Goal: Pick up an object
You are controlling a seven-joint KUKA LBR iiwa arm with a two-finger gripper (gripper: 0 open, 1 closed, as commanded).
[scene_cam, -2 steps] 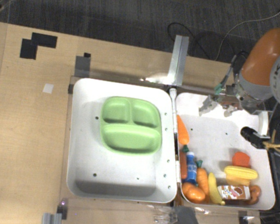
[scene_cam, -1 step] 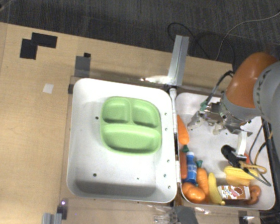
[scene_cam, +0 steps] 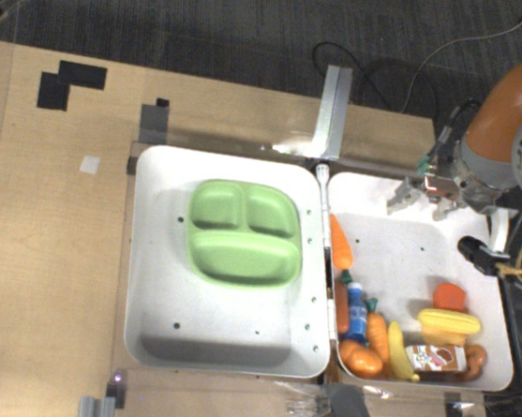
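Your hand point(scene_cam: 424, 199) hangs open and empty, well behind the corn cob point(scene_cam: 449, 322), which looks light, rigid, slick: grip its middle.

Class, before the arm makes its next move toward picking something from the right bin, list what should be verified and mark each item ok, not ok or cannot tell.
1. Gripper open with nothing between the fingers: ok.
2. Gripper above the right bin: ok, at its far edge.
3. Gripper over a target: not ok; the toys lie along the near side.
4. Yellow corn free on top: ok.
5. Blue bottle easy to take: not ok, wedged among carrots.
6. Gripper height above the floor: cannot tell.
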